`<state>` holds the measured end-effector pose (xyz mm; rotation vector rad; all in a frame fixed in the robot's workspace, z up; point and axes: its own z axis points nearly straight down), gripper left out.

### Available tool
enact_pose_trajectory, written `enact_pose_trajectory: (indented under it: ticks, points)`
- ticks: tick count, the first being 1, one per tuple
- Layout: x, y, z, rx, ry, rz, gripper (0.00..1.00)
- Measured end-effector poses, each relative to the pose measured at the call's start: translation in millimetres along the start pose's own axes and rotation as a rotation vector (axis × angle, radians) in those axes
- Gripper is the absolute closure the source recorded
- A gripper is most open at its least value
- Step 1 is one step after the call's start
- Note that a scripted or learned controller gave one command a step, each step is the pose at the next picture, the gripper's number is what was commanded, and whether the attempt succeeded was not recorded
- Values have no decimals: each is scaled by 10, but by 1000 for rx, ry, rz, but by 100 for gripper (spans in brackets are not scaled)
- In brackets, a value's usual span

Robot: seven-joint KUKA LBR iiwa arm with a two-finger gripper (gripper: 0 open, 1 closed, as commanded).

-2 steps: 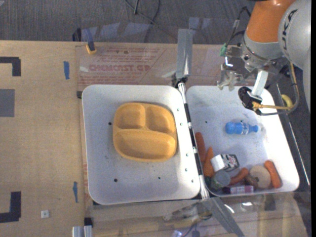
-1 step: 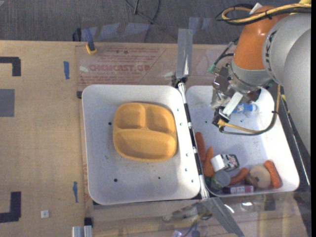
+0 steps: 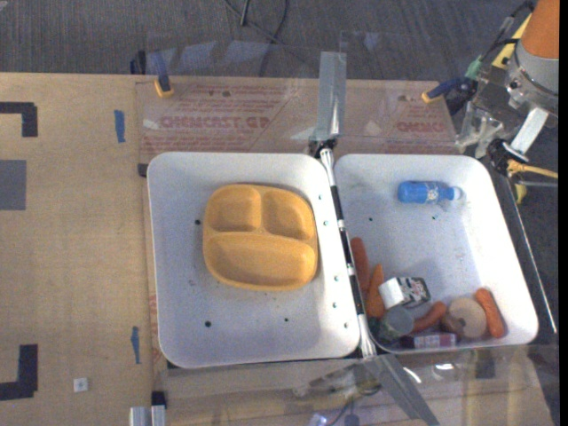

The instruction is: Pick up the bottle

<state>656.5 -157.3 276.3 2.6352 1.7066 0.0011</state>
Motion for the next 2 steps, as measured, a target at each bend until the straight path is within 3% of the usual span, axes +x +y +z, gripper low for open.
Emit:
enact_pose_trajectory:
  ticks: [1, 2]
  points:
    - [-815, -450, 332, 3, 0, -140, 100]
    - [-741, -1188, 1477, 7, 0, 440, 100]
